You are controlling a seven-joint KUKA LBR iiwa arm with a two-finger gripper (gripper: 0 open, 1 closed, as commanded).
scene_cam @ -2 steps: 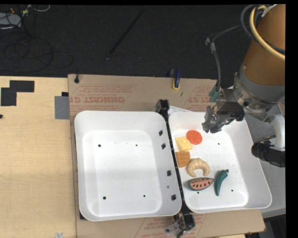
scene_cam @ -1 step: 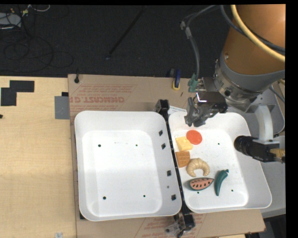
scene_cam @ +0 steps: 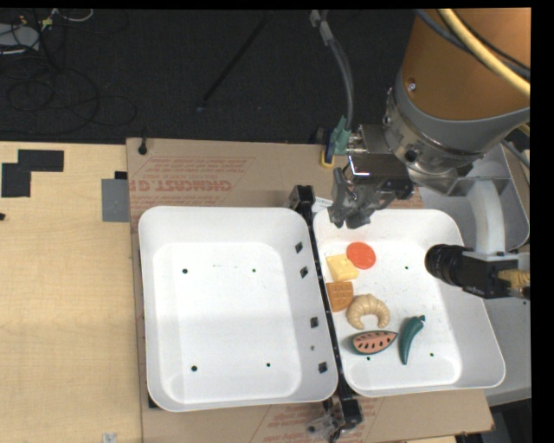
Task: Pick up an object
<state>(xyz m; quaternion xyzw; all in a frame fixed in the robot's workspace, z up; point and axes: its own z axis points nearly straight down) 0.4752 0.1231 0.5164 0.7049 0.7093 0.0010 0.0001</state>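
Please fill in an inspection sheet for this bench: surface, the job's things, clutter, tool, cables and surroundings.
Surface: two white bins, left bin and right bin, on brown cardboard.
Job's things: in the right bin, an orange-red disc, yellow block, tan waffle piece, croissant, watermelon slice and green pepper, clustered at its left side.
Clutter: nothing seen.
Tool: tool hangs above the right bin's far left corner, nothing seen between its fingers.
Cables: grey hose runs to the wrist; loose wires far left.
Surroundings: wooden bench top; black cylinder at right.
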